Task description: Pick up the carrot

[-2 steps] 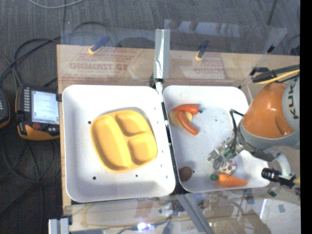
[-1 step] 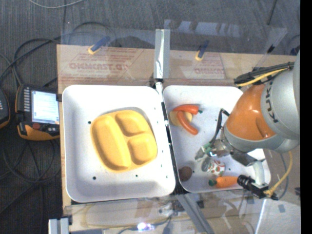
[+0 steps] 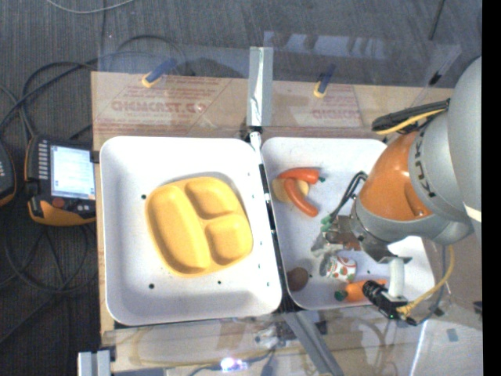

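In the right white bin, the gripper, its state unclear, hovers over a red-and-white mushroom toy; the orange carrot lies just nearer.

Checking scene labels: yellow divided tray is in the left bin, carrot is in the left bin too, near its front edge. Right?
Not quite. The yellow divided tray is in the left bin, but the carrot lies in the right bin, near its front edge, as the camera view shows.

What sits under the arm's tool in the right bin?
Under the tool a small white cup with red markings partly shows; the orange carrot lies nearby. The bin floor beneath the arm is covered.
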Tool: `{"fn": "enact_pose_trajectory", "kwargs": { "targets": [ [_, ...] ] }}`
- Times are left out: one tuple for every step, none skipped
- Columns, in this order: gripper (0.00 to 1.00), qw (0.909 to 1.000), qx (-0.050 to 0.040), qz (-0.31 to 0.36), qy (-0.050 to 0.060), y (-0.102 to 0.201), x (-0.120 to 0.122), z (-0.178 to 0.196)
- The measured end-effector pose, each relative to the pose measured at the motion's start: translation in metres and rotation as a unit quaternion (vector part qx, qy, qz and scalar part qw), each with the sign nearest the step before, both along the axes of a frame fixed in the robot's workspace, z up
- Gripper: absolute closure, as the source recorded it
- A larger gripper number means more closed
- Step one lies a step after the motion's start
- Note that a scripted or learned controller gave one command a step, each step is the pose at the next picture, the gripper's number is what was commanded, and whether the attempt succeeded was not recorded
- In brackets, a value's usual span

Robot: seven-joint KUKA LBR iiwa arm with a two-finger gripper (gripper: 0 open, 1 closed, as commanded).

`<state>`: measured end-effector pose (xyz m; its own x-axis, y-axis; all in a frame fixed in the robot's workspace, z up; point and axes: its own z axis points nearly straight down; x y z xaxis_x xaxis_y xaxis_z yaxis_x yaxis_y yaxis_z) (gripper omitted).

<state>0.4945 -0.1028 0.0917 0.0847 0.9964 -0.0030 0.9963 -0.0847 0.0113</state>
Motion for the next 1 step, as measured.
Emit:
{"fn": "enact_pose_trajectory", "kwargs": {
  "targets": [
    [1.00,0.9920,0.0024,-0.126,0.001,0.0066,0.0171,-0.0004]
  ]
}}
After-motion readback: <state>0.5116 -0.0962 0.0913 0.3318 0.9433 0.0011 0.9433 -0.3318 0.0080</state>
